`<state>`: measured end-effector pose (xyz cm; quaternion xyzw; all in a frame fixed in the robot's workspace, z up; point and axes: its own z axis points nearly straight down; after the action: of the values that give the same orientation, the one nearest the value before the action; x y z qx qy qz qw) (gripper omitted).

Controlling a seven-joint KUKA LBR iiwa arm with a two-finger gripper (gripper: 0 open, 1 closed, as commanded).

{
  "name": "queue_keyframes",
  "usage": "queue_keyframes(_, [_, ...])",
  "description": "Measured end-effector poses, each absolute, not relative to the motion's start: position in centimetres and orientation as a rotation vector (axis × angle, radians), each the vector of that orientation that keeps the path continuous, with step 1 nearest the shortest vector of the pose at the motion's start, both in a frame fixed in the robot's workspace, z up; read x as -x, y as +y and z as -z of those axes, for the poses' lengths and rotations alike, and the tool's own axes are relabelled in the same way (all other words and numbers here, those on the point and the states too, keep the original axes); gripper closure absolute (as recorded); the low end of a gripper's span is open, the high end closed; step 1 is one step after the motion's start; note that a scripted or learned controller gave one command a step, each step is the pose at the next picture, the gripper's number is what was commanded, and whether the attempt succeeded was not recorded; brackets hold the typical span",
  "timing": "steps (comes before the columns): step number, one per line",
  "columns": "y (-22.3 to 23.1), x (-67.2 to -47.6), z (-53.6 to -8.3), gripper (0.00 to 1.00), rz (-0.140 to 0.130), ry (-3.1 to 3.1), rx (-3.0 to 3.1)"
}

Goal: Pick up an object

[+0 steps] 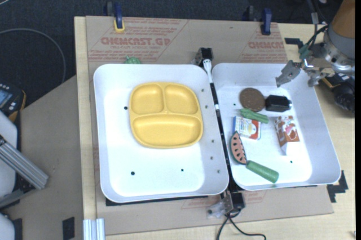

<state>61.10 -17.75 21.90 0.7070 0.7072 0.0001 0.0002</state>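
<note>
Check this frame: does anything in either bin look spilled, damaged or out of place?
Nothing stands out. The yellow divided plate sits flat in the left bin; the brown disc, black block, packets and toy foods lie loosely but intact in the right bin.

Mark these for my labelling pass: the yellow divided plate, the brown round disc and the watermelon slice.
yellow divided plate (166,115), camera view, its central ridge.
brown round disc (252,99), camera view, its top face.
watermelon slice (238,149), camera view, its red flesh.
</note>
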Motion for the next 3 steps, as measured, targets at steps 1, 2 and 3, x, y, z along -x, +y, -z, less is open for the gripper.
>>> queue_keyframes(1, [-10.6, -57.3, -14.3, 0.0, 0.005, 2.235, -2.223])
queue_keyframes(2, [-10.5, -53.7, -8.7, 0.0, -0.015, 2.214, -2.221])
queue_keyframes(3, [-10.8, -54.0, -10.2, 1.0, -0.015, 2.206, -2.21])
